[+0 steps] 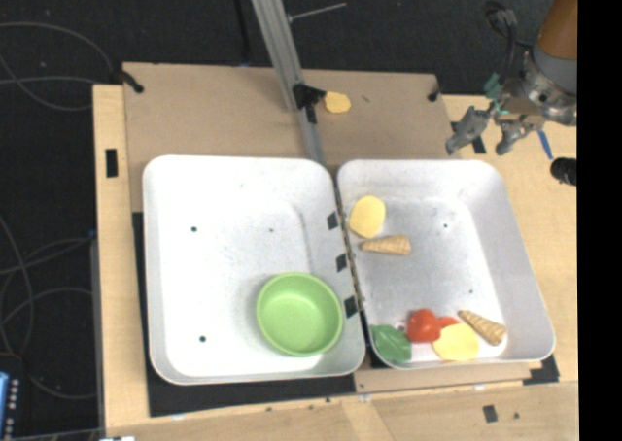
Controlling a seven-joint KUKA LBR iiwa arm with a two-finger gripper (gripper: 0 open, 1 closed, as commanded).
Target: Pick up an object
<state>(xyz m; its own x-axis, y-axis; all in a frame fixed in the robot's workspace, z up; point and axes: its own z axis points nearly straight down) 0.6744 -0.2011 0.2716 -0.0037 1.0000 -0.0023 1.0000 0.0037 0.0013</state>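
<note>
While one green bowl (299, 314) sits at 5 o'clock in the left bin (194, 196), the right bin (466, 206) has two cones (387, 246), three yellow, one red, one green. Beyond its 1 o'clock corner, the gripper (491, 135) hangs with jaws apart, holding nothing.

Even, bright overhead light falls on the two white bins (243, 206), which glare slightly, nearly washed out. Shadows beside them are soft and faint. The floor beyond the desk (389, 89) is dim; detail is mildly soft throughout.
</note>
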